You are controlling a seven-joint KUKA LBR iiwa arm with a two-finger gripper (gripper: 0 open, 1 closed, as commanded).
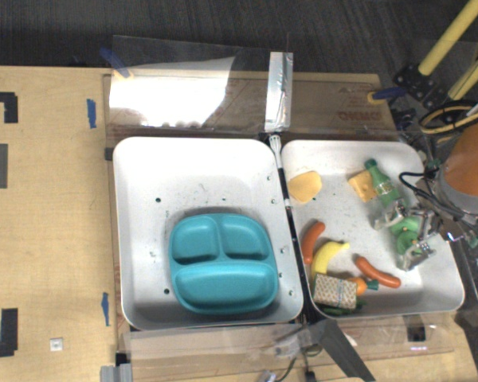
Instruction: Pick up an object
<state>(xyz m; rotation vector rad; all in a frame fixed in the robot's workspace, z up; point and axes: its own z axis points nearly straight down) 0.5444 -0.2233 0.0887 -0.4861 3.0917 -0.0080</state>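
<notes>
1. Lying nearest the lower edge of the frame, in the right bin (454, 293), is a speckled block (335, 290), and it is touching a banana (331, 255) just above it.
2. Sitting in the left bin (143, 165), toward the lower middle, is a teal tray (221, 263) with three compartments; it is taking up much of that bin's floor.
3. Resting around the banana are two orange-red carrots: one (312, 241) is curving along the bin's left wall, the other (376, 272) is lying to the right, toward the gripper.
4. Hanging over the right side of the right bin is the gripper (413, 241), reaching in from the right edge of the frame. Its tip is sitting among green and clear clutter, and I cannot tell whether the claw is spread or pressed together.
5. Lying just under it is a green bottle (381, 185), stretching toward the upper part of the bin, with a yellow block (362, 185) touching its left side.
6. Sitting farther up and left, well apart from the rest, is a pale yellow piece (305, 186).
7. Judging by looks, the bottle is seeming the likeliest target: light, stiff, smooth plastic, so probably slippery and prone to rolling. Pinching across its body near the middle is looking safer than taking the narrow neck.
</notes>
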